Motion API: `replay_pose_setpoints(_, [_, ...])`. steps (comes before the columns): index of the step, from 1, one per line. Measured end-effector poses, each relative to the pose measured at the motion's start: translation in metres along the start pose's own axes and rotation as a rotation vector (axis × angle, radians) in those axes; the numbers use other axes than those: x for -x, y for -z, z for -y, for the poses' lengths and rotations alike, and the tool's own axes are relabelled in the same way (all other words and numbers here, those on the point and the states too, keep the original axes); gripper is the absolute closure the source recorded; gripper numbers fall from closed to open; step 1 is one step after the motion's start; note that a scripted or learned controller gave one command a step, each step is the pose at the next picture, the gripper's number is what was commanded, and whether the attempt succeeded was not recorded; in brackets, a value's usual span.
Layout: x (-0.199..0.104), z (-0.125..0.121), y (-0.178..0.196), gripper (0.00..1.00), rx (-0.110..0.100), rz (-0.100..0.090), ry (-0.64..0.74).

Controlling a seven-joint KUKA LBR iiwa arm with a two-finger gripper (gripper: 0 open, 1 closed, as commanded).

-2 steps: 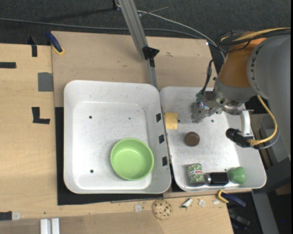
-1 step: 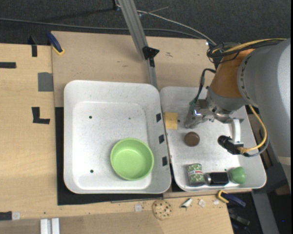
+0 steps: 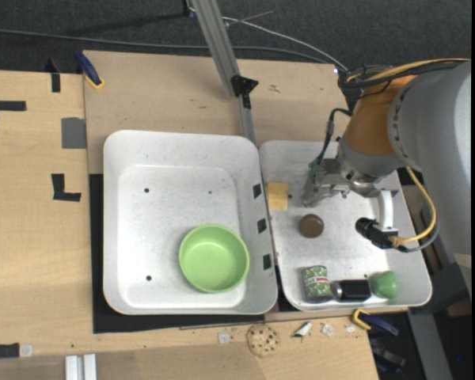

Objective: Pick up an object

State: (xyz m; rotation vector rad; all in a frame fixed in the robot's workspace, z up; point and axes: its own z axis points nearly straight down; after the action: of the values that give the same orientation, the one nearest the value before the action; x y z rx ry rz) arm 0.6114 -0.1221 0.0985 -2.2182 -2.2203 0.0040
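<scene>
Down at lower right, the green can (image 3: 316, 282), black object (image 3: 351, 290) and green ball (image 3: 385, 284) crowd the right bin's (image 3: 344, 244) edge. My gripper (image 3: 310, 197) hovers mid-frame above the brown puck (image 3: 311, 226); its grip state I cannot tell. Descending off-centre could knock the puck aside.

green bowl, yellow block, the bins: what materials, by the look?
Green bowl: likely plastic, matte, uniform colour, soft sheen. Yellow block: possibly sponge or foam, dull surface; hard to tell. Bins: seemingly moulded white plastic, speckled, with rounded corners.
</scene>
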Motion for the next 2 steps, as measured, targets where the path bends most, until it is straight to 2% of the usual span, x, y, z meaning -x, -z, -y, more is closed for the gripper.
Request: replay_pose_setpoints(2, [-0.004,-0.011,0.128,1.0,0.009,0.0,0.001])
